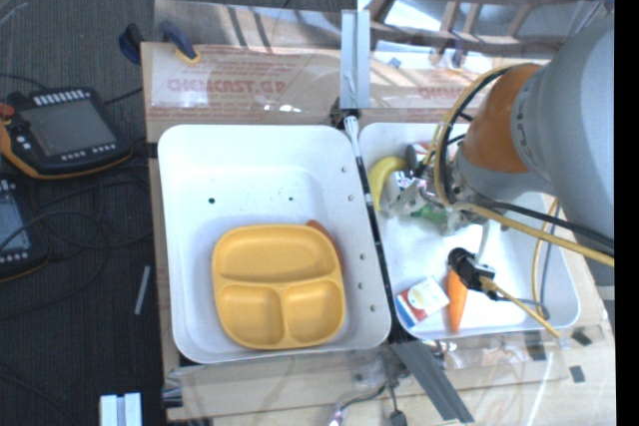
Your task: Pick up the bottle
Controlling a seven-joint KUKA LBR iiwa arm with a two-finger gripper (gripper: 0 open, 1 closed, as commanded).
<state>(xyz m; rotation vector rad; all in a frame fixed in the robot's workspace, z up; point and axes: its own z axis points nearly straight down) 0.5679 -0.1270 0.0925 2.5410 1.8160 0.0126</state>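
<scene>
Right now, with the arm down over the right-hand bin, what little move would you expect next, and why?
Probably a short, slow drop straight down. The gripper sits low in the right bin, above something clear with a green part, which may be the bottle; I cannot be sure. A yellow piece lies just left of it, so drifting sideways looks unwise.

The big grey arm (584, 105) comes in from the right and bends down over the right-hand side of the bench, its orange band (491, 130) showing just above the wrist. Yellow and black cables loop around that wrist. Below it the gripper (411, 195) hangs low, pointing leftward and down, a tangle of metal too cluttered to read.
</scene>
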